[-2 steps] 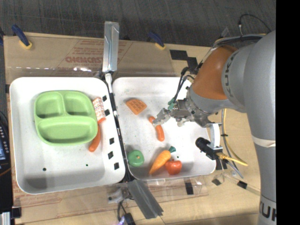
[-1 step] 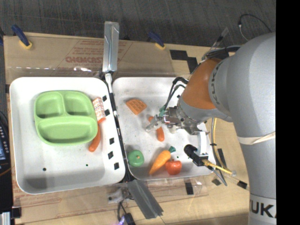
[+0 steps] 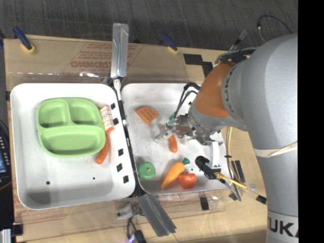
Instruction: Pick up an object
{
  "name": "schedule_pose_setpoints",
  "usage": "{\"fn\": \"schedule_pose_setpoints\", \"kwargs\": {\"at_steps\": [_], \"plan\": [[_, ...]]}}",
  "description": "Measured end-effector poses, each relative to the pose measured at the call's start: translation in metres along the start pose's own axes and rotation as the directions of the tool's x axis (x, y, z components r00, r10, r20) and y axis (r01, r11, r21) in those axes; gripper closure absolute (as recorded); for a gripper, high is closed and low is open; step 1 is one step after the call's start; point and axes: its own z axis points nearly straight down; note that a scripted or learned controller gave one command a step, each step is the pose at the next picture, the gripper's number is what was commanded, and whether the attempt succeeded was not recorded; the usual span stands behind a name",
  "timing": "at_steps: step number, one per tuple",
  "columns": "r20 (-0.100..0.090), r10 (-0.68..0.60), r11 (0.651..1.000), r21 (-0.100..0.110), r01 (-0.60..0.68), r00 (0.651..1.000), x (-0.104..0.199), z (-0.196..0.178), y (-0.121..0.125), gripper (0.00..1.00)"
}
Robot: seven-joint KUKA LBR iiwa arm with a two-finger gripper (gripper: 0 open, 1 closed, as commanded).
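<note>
Plastic everywhere down on this bench: two shallow white bins with rounded corners, smooth and glossy, sitting side by side on brown cardboard. Take the green tray (image 3: 71,126) as our marker, a matte lime piece with three moulded compartments, lying in the left bin (image 3: 25,186). Touching the tray's right edge is a small pinkish packet (image 3: 106,117) with red print too fine to read, and just below that a slim orange sausage shape (image 3: 103,153) leans along the tray's lower right corner.

Well to the right of the tray, across the divider, the right bin (image 3: 152,92) carries the toy food. A ridged orange waffle-like square (image 3: 147,115) lies nearest the tray. Lower down sit a round green piece (image 3: 147,171), a tapered orange carrot (image 3: 173,173) and, touching the carrot's thick end, a shiny red tomato (image 3: 188,180).

Over that bin comes the grey arm (image 3: 263,95), smooth and bulbous, orange band above the wrist. The gripper (image 3: 171,133) is down at the bin floor, and right at its tip is a small orange capsule-shaped piece (image 3: 173,144), standing roughly on end. Whether the metal fingers are spread or pinched on it, I cannot tell from this angle.

Writing: faded red letters on the cardboard above the tray read roughly "CHEMCAST", and white letters "UKA" show on the arm's base far to the lower right.
</note>
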Motion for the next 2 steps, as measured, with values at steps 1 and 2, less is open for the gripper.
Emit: {"fn": "schedule_pose_setpoints", "kwargs": {"at_steps": [1,2], "plan": [[0.000,-0.002,1.000,0.006,0.002,1.000,0.000,-0.005,-0.001,1.00],[-0.001,-0.018,1.000,-0.007,0.018,1.000,0.007,-0.111,0.016,1.00]]}}
